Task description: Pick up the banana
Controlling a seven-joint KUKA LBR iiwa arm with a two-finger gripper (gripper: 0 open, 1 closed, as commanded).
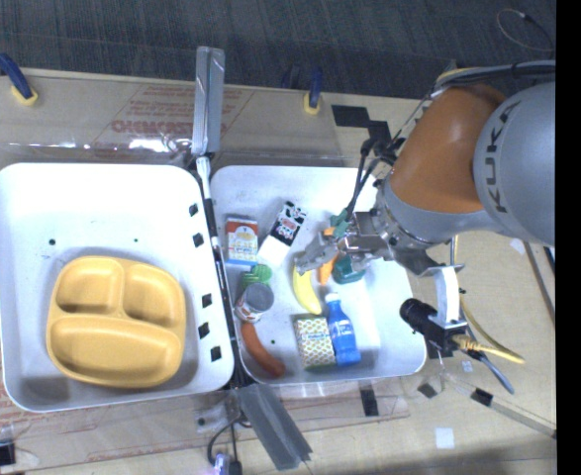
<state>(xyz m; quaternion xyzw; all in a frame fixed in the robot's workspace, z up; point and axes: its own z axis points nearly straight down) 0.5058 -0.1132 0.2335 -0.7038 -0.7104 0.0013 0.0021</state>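
Observation:
The yellow banana [306, 291] lies in the middle of the right white bin [394, 359], its length running roughly front to back. My gripper [332, 255] hangs low over the bin just up and right of the banana's far end, close to it or touching it. The grey arm with its orange band [438, 161] reaches in from the right and hides the bin's right part. Nothing shows held in the gripper.
Around the banana lie a blue bottle [340, 330], a patterned box [314, 342], a brown sausage [262, 354], a small can [253, 303], an orange carton [242, 240] and a black-and-white packet [288, 223]. The left bin [33, 201] holds a yellow divided tray [119, 320].

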